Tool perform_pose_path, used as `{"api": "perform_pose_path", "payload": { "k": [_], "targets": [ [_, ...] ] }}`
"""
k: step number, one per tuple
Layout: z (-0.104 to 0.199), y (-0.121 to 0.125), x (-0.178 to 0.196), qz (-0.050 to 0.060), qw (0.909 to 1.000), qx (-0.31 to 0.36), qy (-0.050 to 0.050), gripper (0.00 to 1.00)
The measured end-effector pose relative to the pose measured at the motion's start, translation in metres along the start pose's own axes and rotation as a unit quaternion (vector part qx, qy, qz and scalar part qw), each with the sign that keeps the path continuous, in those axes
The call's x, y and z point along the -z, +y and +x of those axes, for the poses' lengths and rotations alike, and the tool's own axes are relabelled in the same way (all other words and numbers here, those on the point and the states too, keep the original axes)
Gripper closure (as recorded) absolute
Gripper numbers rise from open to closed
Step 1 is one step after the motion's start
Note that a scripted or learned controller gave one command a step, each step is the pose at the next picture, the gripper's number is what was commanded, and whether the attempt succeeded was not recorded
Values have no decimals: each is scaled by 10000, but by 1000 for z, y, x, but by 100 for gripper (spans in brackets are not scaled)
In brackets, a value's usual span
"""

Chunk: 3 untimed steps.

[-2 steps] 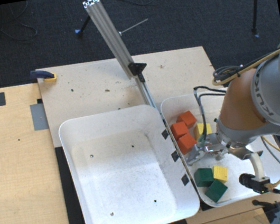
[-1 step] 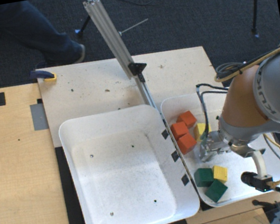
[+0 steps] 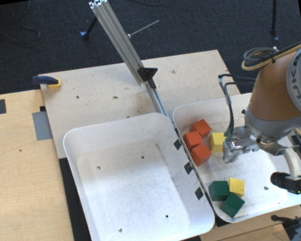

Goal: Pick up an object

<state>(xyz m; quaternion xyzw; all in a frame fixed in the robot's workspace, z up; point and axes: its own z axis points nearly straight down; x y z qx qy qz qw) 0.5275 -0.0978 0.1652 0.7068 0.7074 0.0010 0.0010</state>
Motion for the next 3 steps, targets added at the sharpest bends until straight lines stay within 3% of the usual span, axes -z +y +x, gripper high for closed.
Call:
{"api": "perform_pose_path", "payload": {
  "k": [1, 2, 3],
  "targets": [
    [-8, 5, 45, 2, 10000, -6, -3, 100],
    [-9, 6, 55, 20, 10000, 5, 2, 100],
    [46, 9, 45, 33, 10000, 15, 12, 100]
  ]
}}
